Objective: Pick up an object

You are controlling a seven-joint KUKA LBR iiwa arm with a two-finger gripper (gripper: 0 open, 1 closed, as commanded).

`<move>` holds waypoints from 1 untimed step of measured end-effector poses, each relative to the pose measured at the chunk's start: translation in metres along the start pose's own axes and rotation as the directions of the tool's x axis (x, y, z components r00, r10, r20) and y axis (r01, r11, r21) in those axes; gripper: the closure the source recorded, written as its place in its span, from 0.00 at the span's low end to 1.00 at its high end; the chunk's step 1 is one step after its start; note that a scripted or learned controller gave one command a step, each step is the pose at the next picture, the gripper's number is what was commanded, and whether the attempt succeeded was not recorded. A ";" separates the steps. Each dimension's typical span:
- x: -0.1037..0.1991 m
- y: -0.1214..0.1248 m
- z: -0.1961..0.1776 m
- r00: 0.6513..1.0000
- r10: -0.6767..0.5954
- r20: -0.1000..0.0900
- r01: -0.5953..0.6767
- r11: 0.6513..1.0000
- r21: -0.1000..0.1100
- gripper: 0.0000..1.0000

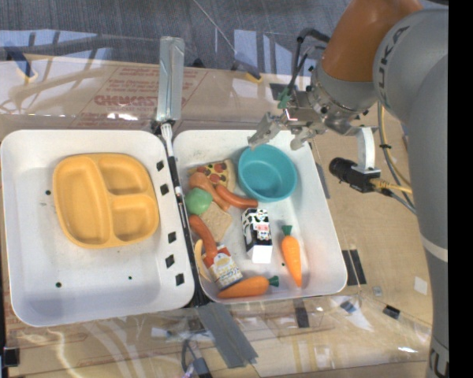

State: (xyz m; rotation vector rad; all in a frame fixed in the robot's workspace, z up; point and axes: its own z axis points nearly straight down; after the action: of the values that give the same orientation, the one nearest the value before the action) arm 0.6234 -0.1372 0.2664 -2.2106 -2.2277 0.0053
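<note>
Cardboard-lined worktop [102, 93] carries two white bins: the left bin [24, 235] holds a yellow divided plastic tray [105, 198]; the right bin [325, 235] holds a teal plastic bowl [266, 172], orange toy carrots [292, 259] and other toy food. Gripper [282, 135] hovers with fingers apart over the bowl's far rim, holding nothing.

- The arm [394, 46] runs off the top and right edges.
- The ketchup bottle [223, 268] partly covers a carrot [244, 287].
- The cracker [218, 223] lies partly under a sausage [235, 198] and what may be a green ball [198, 201].
</note>
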 end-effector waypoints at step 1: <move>0.008 0.009 0.164 0.997 -0.080 -0.002 0.080 0.997 0.008 0.00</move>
State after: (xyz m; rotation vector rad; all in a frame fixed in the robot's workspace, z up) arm 0.6320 -0.1288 0.1027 -2.1155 -2.3092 0.0119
